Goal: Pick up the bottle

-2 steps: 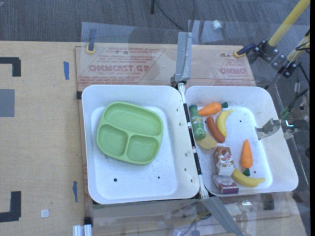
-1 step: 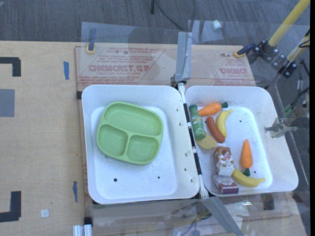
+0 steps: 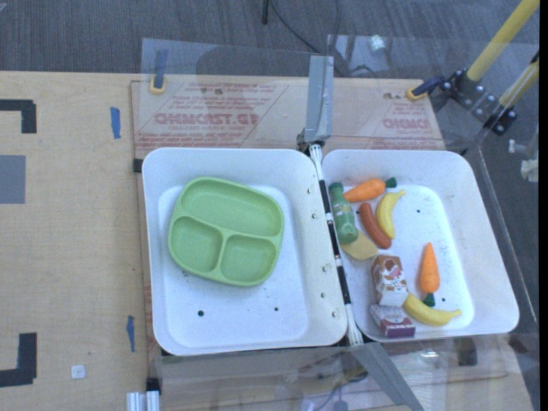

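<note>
The counter [image 3: 68, 229] carries two white bins side by side. The left bin [image 3: 171, 315] holds a green divided plate [image 3: 227, 231]. The right bin [image 3: 479, 229] holds toy food: two carrots [image 3: 370, 189] [image 3: 428, 271], two bananas [image 3: 390, 213] [image 3: 432, 312], a sausage [image 3: 373, 224] and two small cartons [image 3: 390, 281] [image 3: 391, 319]. The bottle [image 3: 342, 215], green, lies on its side along the left wall of the right bin, its cap toward the far end, just beside the sausage and touching a yellow piece [image 3: 360, 247] at its near end.

I cannot tell the state of the gripper. I judge that the task is at its very start: the bottle is untouched. The next move calls for an approach from above the bottle, with the gripper turned across its narrow body. The bin wall and the sausage leave little room, so the descent needs care.
</note>
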`<state>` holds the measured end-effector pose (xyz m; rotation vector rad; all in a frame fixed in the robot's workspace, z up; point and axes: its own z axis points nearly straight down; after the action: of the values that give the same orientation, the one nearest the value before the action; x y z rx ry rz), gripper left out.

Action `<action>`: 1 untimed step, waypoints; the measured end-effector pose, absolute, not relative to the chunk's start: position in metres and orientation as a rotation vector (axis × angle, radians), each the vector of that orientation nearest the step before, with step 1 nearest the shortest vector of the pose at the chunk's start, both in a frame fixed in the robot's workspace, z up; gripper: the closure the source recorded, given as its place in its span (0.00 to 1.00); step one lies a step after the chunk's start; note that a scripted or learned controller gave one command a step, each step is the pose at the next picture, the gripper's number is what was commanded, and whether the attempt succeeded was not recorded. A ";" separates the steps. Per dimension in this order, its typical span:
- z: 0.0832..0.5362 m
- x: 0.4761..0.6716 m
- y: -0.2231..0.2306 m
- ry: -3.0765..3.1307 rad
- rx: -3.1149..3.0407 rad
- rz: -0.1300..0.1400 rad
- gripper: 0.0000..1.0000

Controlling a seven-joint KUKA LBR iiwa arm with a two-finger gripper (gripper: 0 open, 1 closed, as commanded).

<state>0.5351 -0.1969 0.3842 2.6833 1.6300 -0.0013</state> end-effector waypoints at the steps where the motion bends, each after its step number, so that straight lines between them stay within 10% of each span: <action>1: 0.435 0.574 -0.152 0.838 3.027 -0.002 1.00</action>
<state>0.5744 -0.1521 0.4348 3.0268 0.8383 -0.0020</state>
